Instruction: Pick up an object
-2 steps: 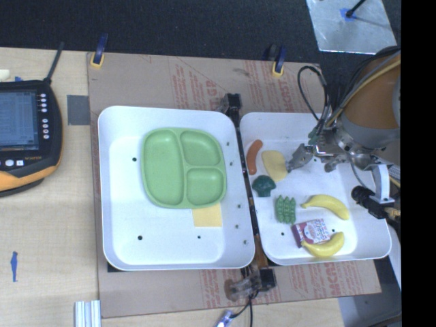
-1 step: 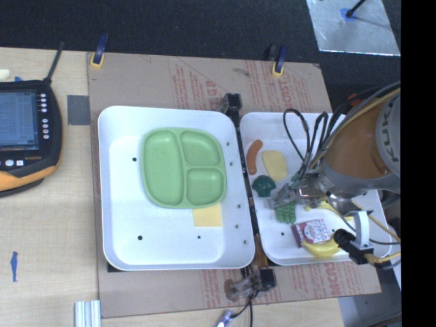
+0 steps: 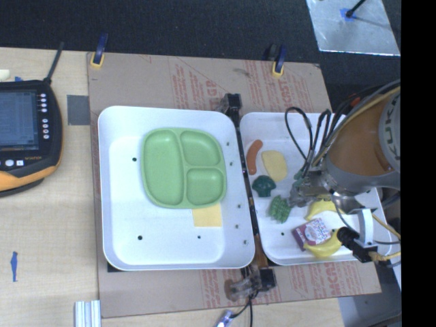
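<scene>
Dark carpet (image 3: 170, 12) runs behind the wooden bench (image 3: 48, 251). A cardboard sheet (image 3: 204, 80) lies clamped on top, a pendant (image 3: 27, 138) sits far left, a grey plate (image 3: 351, 16) on the floor.

The arm (image 3: 371, 145) is bulky and rounded, with a broad orange band above a grey wrist section. Part of dark lettering shows on a pale grey shell at its upper right. Thin black cables (image 3: 310, 138) loop out from the wrist in several arcs. Below, a white bracket (image 3: 368, 227) carries a small black fitting with thin wires.
</scene>
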Robot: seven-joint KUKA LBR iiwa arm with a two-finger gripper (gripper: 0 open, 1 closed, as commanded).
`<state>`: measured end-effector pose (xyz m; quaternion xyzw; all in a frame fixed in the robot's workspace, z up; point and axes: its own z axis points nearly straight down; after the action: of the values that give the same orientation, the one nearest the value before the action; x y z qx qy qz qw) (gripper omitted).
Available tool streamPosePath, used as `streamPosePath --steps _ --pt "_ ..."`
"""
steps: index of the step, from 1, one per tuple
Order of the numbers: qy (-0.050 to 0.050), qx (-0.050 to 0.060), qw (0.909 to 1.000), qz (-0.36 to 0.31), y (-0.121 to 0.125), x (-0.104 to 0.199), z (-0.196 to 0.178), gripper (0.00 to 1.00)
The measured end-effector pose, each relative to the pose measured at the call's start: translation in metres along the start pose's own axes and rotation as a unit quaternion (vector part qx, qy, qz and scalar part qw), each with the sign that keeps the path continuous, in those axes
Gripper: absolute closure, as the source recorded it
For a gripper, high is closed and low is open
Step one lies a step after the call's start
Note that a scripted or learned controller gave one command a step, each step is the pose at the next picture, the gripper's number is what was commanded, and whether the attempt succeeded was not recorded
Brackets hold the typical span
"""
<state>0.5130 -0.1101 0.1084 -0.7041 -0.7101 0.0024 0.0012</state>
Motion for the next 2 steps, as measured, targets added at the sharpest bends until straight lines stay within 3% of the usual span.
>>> streamPosePath --steps 1,2 --pt "0.000 0.000 1.0000 0.000 0.000 0.000 0.000 0.00" --pt "0.001 -0.002 1.0000 0.003 0.006 -0.028 -0.092 0.00"
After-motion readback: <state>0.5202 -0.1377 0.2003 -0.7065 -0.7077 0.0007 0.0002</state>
